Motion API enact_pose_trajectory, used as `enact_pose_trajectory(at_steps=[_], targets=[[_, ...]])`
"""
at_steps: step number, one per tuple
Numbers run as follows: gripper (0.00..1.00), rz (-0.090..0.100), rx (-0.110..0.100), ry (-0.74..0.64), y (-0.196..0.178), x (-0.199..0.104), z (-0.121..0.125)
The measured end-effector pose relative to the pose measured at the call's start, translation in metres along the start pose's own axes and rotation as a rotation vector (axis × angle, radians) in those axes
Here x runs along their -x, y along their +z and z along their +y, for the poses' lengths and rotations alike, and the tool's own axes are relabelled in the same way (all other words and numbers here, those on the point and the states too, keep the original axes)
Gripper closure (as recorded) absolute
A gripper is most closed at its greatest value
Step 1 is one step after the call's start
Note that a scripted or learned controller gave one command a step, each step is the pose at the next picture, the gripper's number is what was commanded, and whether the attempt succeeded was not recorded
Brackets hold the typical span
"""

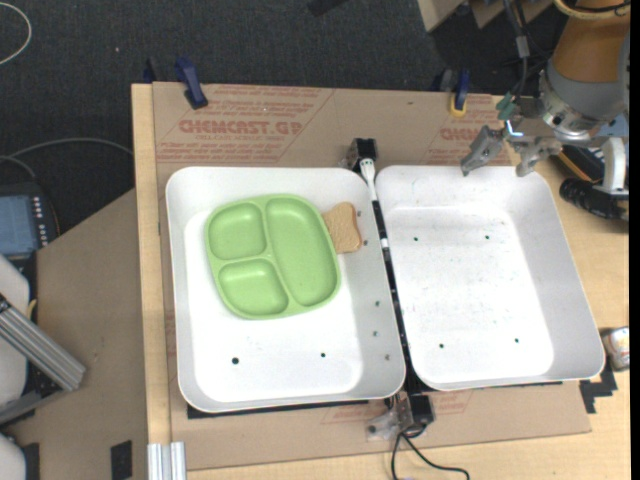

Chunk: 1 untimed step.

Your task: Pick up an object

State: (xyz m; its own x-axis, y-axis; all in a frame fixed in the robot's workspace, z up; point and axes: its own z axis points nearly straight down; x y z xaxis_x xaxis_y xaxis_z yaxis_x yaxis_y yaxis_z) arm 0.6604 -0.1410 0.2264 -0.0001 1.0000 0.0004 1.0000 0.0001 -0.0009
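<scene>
Two shallow white bins sit side by side on the worktop. The left bin (200, 358) holds one green plastic plate with three sections (271, 256) and one tan cracker (344, 228) touching its right edge. The pincer (503, 153) hangs spread wide, holding nothing, over the right bin's (480, 298) far rim.

The arm is reaching in at the far corner of the right bin (560, 268) — orange band uppermost, wrist angling down — with the gripper (506, 156) hanging fingers spread, gripping nothing, above that bin's far rim.
</scene>
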Motion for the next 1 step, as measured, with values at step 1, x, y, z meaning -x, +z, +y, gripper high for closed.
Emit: enact_pose_trajectory(at_steps=[1], targets=[[0.00,-0.003,0.017,-0.001,-0.1329,-0.0143,-0.0523]])
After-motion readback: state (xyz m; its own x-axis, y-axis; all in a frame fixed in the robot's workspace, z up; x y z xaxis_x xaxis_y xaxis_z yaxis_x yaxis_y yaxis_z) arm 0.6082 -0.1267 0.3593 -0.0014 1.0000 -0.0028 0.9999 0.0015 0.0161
